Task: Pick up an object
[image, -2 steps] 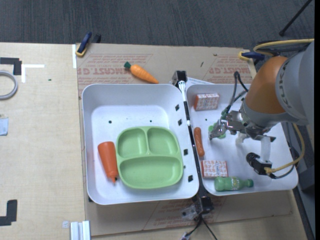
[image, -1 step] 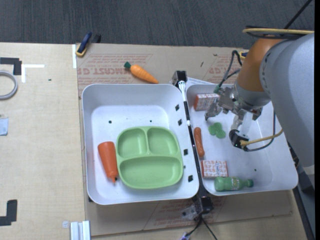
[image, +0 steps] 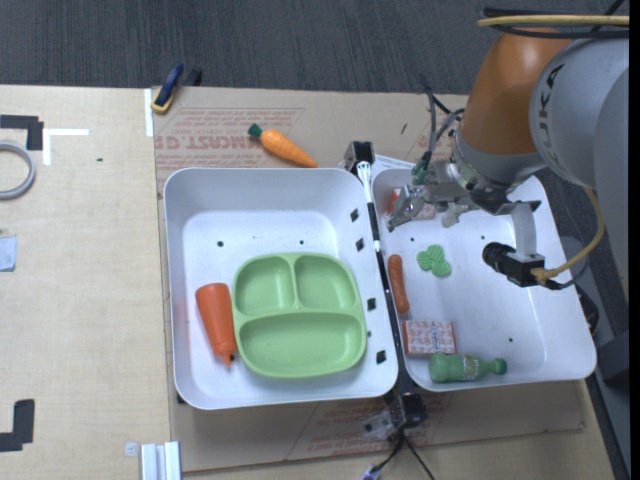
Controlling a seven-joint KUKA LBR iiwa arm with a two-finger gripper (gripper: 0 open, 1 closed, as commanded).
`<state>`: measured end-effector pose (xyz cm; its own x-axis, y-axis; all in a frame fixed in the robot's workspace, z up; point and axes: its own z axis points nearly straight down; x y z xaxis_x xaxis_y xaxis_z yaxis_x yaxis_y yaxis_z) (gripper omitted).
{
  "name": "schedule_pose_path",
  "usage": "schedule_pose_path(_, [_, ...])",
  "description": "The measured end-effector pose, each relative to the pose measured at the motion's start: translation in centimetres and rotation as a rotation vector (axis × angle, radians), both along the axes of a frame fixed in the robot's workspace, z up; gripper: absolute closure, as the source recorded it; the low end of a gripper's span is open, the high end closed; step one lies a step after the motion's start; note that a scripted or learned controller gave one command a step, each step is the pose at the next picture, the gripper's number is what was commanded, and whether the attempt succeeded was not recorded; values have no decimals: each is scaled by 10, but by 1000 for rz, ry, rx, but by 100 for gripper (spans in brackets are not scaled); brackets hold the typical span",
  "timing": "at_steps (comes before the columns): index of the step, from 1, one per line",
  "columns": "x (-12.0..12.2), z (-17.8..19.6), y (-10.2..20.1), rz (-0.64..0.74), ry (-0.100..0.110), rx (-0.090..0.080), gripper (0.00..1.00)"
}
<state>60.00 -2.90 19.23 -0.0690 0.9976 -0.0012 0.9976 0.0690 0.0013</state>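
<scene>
Peas, a small flat green plastic cluster [image: 434, 260], lay on the floor of the right shallow white bin [image: 545, 353], just below and slightly right of the gripper [image: 412, 206]; whether its fingers were spread could not be told.

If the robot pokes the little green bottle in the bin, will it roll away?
Probably a bit. The green bottle lies on its side and looks round, so a push from the side would likely roll it. It lies close to the right bin's front wall, which should stop it. It looks like smooth plastic, maybe slippery to pinch.
</scene>
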Motion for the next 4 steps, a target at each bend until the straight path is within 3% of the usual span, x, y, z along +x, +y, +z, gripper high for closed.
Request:
schedule_pose_path(1, [-71, 5, -8, 129, 2, 1, 0])
schedule_pose_path(2, [9, -14, -89, 118, 1, 0, 0])
schedule_pose_path(3, [29, -94, -68, -8, 2, 1, 0])
schedule_pose_path(4, [-34, -100, -77, -68, 3, 1, 0])
